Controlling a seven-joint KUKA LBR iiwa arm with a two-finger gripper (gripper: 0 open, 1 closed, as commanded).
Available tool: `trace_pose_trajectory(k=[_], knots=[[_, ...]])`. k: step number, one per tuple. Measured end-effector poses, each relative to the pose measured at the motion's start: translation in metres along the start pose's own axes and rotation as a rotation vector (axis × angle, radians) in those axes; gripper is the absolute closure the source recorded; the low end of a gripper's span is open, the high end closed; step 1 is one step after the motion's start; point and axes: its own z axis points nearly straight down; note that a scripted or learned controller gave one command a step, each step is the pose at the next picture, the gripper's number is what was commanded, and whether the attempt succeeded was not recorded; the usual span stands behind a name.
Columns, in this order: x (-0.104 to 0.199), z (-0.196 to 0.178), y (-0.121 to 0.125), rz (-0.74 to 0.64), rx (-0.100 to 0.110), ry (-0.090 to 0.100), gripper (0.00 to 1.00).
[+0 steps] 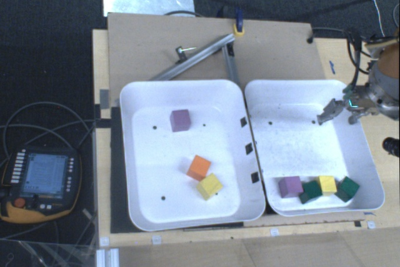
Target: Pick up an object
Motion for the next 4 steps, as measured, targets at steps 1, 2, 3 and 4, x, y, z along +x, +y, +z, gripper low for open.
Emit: trace_pose_trajectory(k=[1,2,3,4], knots=[[0.0,0.0,0.0,0.0,0.0,0.0,0.0],[0.004,0.057,0.008,-0.001,0.004,0.0,0.0],[0.004,0.108,0.008,0.002,0.005,0.0,0.0],[0.003,0.094,0.01,0.0,-0.004,-0.002,1.0]])
